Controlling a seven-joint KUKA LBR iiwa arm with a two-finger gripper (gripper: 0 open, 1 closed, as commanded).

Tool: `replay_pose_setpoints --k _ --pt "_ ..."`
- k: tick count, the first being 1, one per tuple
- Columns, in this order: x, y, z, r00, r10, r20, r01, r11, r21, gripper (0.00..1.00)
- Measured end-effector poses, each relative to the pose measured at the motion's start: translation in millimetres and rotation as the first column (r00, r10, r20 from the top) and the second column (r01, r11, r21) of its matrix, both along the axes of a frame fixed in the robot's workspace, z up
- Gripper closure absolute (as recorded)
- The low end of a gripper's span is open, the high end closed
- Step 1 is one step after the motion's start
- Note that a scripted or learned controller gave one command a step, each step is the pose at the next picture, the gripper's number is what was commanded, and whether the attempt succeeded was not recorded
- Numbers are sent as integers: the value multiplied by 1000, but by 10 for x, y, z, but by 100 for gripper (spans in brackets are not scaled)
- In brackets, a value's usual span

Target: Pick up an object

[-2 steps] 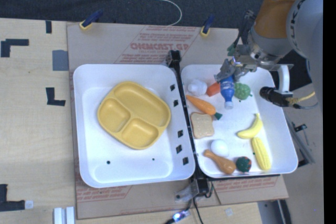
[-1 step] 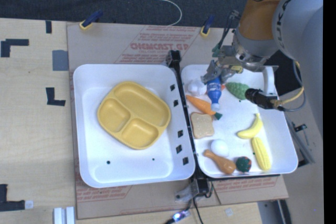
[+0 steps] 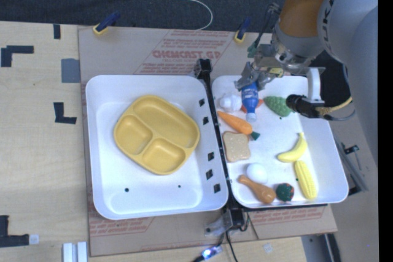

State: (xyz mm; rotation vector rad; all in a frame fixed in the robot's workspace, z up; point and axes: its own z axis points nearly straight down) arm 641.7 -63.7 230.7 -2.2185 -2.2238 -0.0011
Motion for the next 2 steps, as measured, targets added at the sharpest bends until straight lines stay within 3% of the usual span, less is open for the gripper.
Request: replay_pose_setpoints --k 1,2 --pt "-121 -143 -123 1000 -3 -4 3 1000 -2 100" --pt "-25 -126 -151 1000 -1 -2 1 1000 -2 100"
